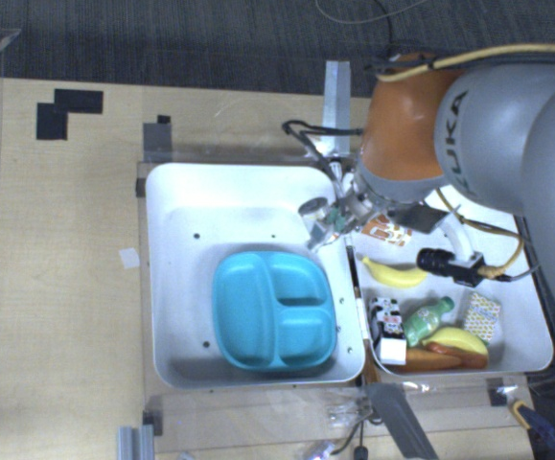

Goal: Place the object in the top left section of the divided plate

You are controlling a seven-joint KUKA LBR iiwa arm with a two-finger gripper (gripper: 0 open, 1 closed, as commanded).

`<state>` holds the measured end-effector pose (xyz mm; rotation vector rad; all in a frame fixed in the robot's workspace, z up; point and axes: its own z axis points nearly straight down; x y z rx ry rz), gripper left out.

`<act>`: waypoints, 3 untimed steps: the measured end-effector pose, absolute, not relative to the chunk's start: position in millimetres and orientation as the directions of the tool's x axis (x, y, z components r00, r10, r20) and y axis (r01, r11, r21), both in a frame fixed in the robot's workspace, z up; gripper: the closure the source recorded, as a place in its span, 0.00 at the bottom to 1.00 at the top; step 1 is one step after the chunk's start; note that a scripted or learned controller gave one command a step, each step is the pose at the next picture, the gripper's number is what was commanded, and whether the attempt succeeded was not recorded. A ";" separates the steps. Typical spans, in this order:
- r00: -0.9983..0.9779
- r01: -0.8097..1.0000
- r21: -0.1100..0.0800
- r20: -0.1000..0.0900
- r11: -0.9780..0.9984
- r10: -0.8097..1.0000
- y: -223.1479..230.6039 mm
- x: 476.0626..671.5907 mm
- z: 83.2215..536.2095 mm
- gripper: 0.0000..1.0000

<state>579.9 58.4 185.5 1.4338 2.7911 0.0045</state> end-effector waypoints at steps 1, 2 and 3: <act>-0.665 0.747 0.005 -0.004 0.665 0.747 42.4 591.3 230.3 1.00; -0.699 0.715 0.004 -0.003 0.699 0.715 91.8 559.6 224.0 1.00; -0.699 0.715 0.004 -0.003 0.699 0.715 91.7 559.7 224.2 0.00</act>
